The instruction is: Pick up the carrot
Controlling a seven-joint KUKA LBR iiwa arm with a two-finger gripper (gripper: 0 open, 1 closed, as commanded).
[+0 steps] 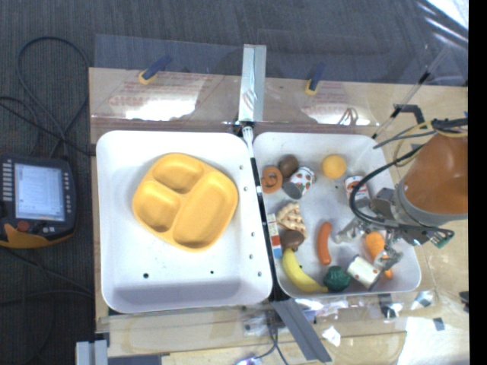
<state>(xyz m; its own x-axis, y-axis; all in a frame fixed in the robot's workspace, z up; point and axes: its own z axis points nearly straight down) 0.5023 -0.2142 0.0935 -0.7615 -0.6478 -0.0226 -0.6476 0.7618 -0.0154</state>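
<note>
The carrot (pixel 373 245), a short orange piece, lies in the right part of the right bin (pixel 335 204). My gripper (pixel 371 243) hangs low over it under the grey arm with its orange band (pixel 435 177). The fingers (pixel 351 230) stand apart on either side of the carrot, one to its upper left and one to its lower right. They are open around it rather than closed on it. The arm and its cables hide the bin's right wall.
A white box (pixel 363 271) and a green broccoli (pixel 337 278) lie just below the gripper. A red-orange sausage-like piece (pixel 325 242) and a banana (pixel 298 272) lie to its left. A yellow divided plate (pixel 185 200) rests in the left bin (pixel 122 265).
</note>
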